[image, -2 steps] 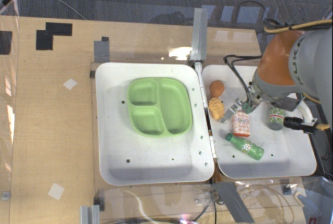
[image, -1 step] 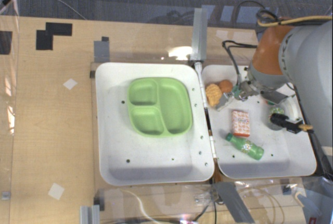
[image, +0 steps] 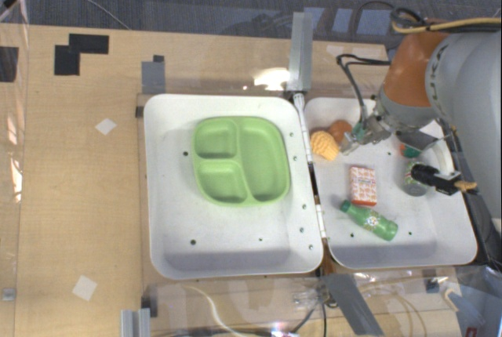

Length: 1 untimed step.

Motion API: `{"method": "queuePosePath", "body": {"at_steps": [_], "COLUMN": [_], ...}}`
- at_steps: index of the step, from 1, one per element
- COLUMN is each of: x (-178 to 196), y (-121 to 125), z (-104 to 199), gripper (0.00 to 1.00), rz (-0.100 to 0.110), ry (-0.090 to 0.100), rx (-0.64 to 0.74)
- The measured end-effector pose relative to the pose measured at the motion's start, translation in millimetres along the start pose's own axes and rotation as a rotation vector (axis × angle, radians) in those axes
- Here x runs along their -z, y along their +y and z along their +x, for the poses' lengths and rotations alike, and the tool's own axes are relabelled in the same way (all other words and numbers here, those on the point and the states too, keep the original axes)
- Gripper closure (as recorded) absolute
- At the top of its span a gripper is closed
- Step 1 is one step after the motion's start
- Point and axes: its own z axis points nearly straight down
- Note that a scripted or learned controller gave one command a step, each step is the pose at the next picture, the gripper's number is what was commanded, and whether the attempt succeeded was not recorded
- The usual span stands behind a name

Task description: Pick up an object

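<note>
From my end the gripper (image: 351, 139) sits just right of the yellow knobbly toy (image: 325, 145), can't tell finger state.

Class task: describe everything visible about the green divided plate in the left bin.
The green divided plate is light green and looks like plastic, a rounded rectangle with three compartments: two smaller ones on the camera's left and one larger on the right. It lies flat, right side up, turned slightly askew, near the middle of the left white bin. Nothing else touches it.

Divided plate (image: 239, 161) in left bin (image: 169, 233), bottle (image: 370, 220) (lying) in right bin (image: 439, 245)
</note>
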Motion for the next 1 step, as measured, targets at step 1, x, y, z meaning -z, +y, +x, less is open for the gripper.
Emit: {"method": "queuePosePath", "body": {"at_steps": [1], "x": [84.9], "y": [77.0], "z": [70.5], "gripper": [1.0], "rz": [0.01], "ry": [0.009], "rx": [-0.342]}}
